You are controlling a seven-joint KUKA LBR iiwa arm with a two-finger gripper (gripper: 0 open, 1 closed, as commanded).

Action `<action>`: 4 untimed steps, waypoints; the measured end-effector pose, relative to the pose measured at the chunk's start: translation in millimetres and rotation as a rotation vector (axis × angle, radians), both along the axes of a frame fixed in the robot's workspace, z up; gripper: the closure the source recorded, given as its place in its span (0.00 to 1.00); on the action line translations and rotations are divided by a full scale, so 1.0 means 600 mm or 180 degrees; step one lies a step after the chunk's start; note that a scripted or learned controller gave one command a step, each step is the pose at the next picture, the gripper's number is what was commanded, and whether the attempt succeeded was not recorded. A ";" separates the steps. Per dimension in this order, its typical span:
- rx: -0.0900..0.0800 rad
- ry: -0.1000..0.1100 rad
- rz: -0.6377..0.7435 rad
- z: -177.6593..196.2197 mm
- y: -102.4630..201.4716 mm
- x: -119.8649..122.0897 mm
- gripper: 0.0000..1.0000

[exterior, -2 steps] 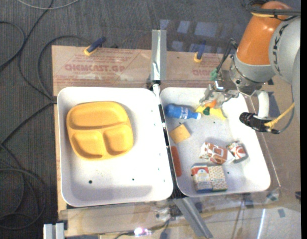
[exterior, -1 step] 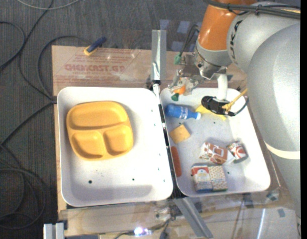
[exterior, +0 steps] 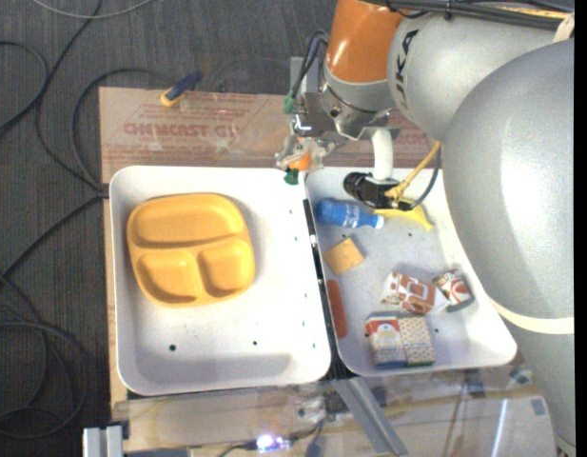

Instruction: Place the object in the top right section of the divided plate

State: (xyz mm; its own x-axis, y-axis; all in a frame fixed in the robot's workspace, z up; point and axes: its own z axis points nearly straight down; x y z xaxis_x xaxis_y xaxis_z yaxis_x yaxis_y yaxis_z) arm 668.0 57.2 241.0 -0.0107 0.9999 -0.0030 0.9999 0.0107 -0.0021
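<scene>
The orange-yellow divided plate (exterior: 190, 246) lies in the left bin (exterior: 217, 350), with one wide section at the far side and two smaller ones nearer. My gripper (exterior: 295, 163) hangs over the far right corner of that bin, just above the rim between the two bins. Its fingers are shut on a small orange thing with a green tip (exterior: 293, 168), which pokes out below them. The held piece is up and to the right of the plate, well apart from it.
The right bin (exterior: 483, 336) holds a blue bottle (exterior: 345, 215), a tan block (exterior: 343, 255), a yellow banana-like piece (exterior: 417, 217), a reddish stick (exterior: 338, 310) along its left wall and several red-and-white packets (exterior: 407, 293). The arm's big grey body covers the right side.
</scene>
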 end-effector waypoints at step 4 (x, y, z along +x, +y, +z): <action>0.0010 0.0001 0.0670 -0.001 0.031 -0.143 1.00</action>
